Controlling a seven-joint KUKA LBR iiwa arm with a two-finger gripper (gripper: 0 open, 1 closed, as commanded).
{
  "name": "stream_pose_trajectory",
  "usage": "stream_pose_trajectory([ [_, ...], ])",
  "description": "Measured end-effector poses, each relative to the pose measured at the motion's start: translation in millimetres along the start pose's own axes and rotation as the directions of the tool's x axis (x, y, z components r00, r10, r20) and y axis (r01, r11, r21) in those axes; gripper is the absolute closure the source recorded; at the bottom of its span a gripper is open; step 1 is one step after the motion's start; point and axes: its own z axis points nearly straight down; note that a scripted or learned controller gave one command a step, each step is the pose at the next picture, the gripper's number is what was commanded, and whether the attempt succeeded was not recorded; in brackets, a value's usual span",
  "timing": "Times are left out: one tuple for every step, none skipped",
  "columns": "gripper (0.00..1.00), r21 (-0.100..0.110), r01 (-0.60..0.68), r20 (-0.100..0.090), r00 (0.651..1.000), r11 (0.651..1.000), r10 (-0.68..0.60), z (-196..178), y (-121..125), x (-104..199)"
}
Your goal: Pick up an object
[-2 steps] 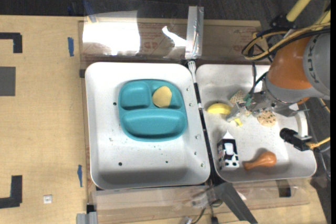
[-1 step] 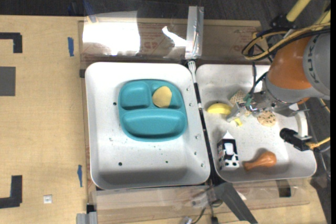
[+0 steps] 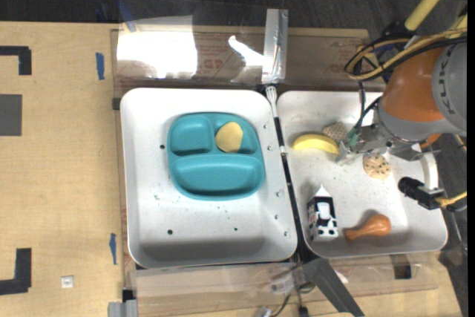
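While the arm (image 3: 427, 93) is reaching in from the right w/ its orange band over the right bin (image 3: 415, 230), nothing is looking lifted yet, so I'm judging the pick as not done. The gripper (image 3: 355, 145) is sitting low at the bin's upper-middle area, and whether it's clamped or spread I can't tell, since the wrist and cables are blocking the tips; no obj is showing in its grasp. The likely target, a yellow banana (image 3: 315, 144), is lying on the bin floor just beside the gripper, on its left, touching or nearly so, can't say which. A round speckled cookie (image 3: 377, 166) is lying just below-right of the gripper, near but apart. Further down, a black-and-white carton (image 3: 322, 215) is resting by the bin's left wall, and an orange drumstick-shaped toy (image 3: 369, 226) is lying near the bottom edge, both well apart from the tool. In the left bin (image 3: 148, 219), a teal divided tray (image 3: 215, 174) is holding a yellow round piece (image 3: 228, 136) in its upper-right compartment, far from the tool. Left to do, as I'm reading it: close on an obj, prob the banana, and raise it clear.
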Motion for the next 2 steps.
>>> stream_pose_trajectory([
  [1.0, 0.012, -0.275, -0.001, 0.962, 0.961, 0.275, -4.4, 16.6, 2.4],
  [0.0, 0.012, -0.275, -0.001, 0.962, 0.961, 0.275, -4.4, 16.5, 2.3],
])
